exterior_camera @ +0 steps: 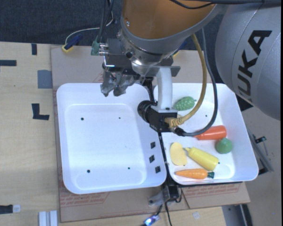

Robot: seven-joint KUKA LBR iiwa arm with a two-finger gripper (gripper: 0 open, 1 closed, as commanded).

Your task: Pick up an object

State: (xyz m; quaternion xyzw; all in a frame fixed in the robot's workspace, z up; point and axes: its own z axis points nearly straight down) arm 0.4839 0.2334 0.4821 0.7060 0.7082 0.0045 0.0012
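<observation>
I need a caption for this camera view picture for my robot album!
Grey-and-orange robot arm reaches over two shallow white bins; toy vegetables, including an orange carrot and yellow bottle, lie in the right one.

left bin (70,126): bare | right bin (240,121): toys | claw (114,86): over left bin's far edge

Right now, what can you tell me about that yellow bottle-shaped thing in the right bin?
The yellow bottle looks like a glossy plastic toy mustard bottle with a narrow nozzle pointing up-left. It lies on its side, slanted, on the right bin floor, between a pale yellow slice and a green ball, just above the toy carrot.
</observation>
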